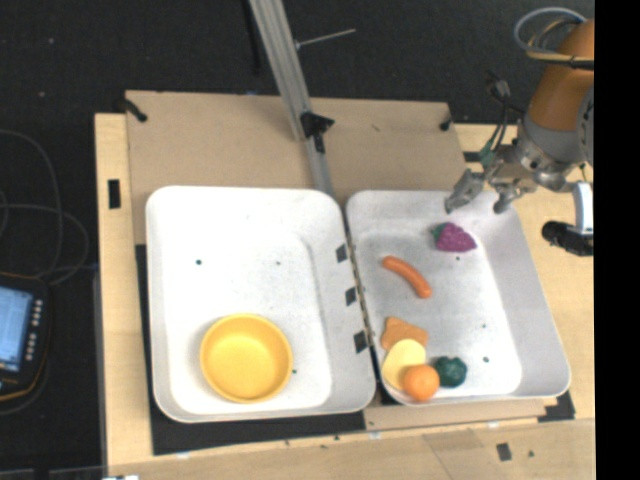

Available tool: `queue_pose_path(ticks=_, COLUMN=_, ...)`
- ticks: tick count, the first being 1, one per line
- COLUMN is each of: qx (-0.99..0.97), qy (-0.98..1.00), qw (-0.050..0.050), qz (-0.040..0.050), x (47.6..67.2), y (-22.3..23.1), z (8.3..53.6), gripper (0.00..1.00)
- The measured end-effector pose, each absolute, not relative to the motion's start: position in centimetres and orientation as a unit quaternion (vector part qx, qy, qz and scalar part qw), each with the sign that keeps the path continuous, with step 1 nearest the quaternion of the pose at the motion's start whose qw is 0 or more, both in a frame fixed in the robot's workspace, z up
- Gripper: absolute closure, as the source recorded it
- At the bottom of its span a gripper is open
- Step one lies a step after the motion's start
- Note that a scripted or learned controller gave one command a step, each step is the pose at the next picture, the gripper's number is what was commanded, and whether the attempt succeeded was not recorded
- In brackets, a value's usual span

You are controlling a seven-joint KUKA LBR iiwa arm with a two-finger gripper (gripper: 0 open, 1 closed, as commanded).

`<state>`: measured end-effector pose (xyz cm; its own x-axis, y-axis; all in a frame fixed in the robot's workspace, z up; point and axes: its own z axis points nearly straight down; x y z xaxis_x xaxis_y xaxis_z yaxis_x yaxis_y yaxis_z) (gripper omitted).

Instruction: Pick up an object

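My gripper (481, 198) hangs over the far edge of the right bin (500, 368), its two fingers spread open with nothing between them. Just below and left of it lies a purple object (455, 237). An orange carrot-like piece (407, 275) lies near the bin's middle. At the near left corner sit a pale yellow piece (403, 357), an orange ball (421, 382), a brown-orange piece (402, 330) and a dark green object (452, 371).
The left bin (240, 228) holds a yellow bowl (245, 357) at its near side. A grey metal pole (288, 73) slants up from between the bins. A black handheld screen (15, 333) lies off the bench at the left.
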<state>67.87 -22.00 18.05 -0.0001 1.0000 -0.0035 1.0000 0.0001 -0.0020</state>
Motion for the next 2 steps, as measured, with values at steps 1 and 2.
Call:
queue_pose_path(ticks=1, qx=0.707, qy=0.707, qw=0.000, qz=-0.0022, x=68.0, y=-22.7, z=12.0, gripper=0.00)
queue_pose_path(ticks=2, qx=0.706, qy=0.708, qw=-0.001, qz=-0.0011, x=68.2, y=-22.7, z=10.7, gripper=0.00)
